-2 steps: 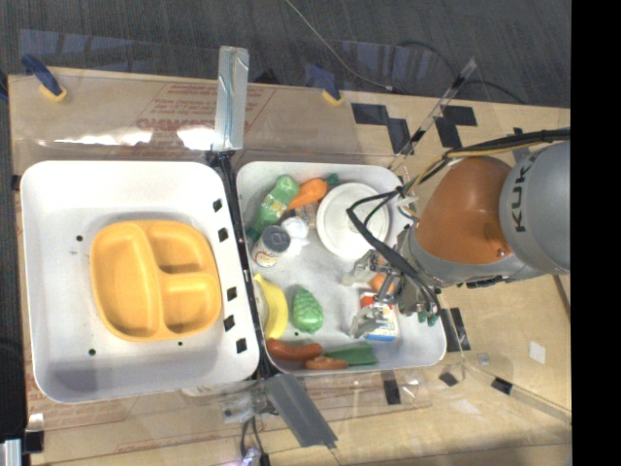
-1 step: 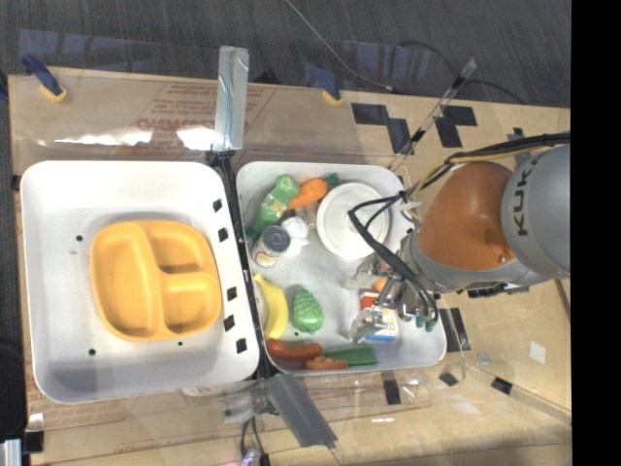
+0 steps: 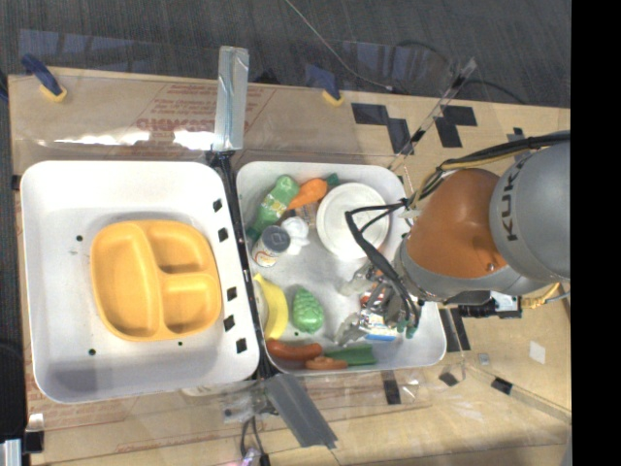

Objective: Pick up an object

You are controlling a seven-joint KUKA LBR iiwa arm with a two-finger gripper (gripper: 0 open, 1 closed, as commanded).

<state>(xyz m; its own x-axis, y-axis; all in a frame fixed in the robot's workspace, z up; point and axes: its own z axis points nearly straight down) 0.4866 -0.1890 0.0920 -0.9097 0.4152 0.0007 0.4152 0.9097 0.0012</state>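
The right bin holds several toy foods and dishes: a green bottle, an orange carrot, a white plate, a small blue-topped jar, a yellow banana, a green bumpy fruit, a red sausage and a green pod. My gripper hangs low over the bin's right front part, over a small blue and white item. The arm's orange band sits just right of it, and black cables cross the plate.
The left bin holds a yellow divided tray. A grey tape strip stands behind the bins' shared wall. Cardboard covers the bench, with black markers at the back right.
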